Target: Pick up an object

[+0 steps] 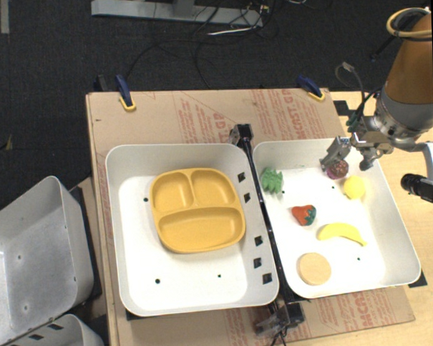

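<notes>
We see the two-finger gripper (343, 158) low over the right white bin (391, 225), far right part, fingers spread either side of a small dark purple round object (337, 170); whether they actually clamp it we cannot tell. A yellow lemon-like ball (354, 188) sits just beside. Nearer: red strawberry toy (303, 214), yellow banana (340, 233), tan disc (314, 268). Green toy (272, 180) far left. Left white bin (135, 280) holds a yellow divided plate (198, 209).

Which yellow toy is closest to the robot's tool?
The round lemon. It sits just below the tool, near the right bin's far end. The curved banana lies farther down, and the yellow plate is in the left bin.
</notes>
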### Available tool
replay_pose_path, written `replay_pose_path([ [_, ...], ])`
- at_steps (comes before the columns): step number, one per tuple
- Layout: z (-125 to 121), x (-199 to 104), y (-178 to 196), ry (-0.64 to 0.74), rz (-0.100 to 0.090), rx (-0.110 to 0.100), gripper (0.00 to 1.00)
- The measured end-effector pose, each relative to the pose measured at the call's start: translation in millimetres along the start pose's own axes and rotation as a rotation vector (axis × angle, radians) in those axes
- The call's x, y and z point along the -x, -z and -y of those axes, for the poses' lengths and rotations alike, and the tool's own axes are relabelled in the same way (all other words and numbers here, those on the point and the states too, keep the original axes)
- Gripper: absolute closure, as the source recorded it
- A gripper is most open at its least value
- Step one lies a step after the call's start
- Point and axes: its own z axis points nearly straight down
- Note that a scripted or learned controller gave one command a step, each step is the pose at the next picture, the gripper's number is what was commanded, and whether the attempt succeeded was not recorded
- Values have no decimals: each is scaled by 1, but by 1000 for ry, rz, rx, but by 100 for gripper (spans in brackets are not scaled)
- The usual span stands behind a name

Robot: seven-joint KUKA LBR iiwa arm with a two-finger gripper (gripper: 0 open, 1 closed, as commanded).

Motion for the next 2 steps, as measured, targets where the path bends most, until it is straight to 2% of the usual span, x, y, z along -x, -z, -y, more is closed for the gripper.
replay_pose_path([
  [1,-2,0,7,2,2,12,0],
  [2,-3,-3,-36,1,1,9,0],
])
